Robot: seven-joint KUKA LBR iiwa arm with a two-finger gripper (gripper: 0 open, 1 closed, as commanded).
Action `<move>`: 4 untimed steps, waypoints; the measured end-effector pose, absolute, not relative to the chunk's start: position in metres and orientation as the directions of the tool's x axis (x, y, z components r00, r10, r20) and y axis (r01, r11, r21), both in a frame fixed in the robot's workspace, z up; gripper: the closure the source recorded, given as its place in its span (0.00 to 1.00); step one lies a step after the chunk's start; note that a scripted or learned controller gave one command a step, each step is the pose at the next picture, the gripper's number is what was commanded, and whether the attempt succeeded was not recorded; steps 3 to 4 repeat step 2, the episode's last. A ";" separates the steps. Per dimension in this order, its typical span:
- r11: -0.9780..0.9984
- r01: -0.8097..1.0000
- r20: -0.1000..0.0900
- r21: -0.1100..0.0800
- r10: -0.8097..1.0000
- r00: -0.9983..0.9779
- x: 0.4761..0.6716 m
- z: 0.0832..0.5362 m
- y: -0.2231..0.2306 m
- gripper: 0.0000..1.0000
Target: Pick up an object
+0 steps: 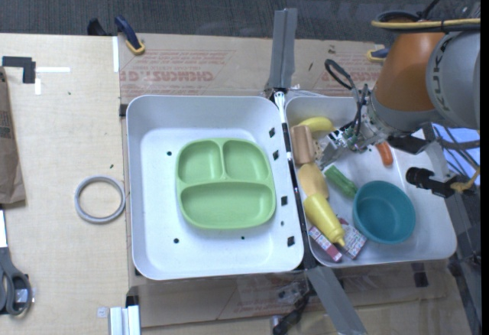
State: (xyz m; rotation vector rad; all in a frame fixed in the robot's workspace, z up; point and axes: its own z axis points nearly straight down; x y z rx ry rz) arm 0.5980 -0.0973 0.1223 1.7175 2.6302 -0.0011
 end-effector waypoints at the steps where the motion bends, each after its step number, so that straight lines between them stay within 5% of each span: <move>1: 0.422 0.906 -0.018 0.022 0.906 -0.422 0.654 0.110 -0.114 0.00; 2: 0.188 0.982 -0.005 0.012 0.982 -0.188 0.662 0.120 -0.116 0.00; 4: 0.188 0.982 -0.005 0.012 0.982 -0.188 0.662 0.120 -0.116 0.00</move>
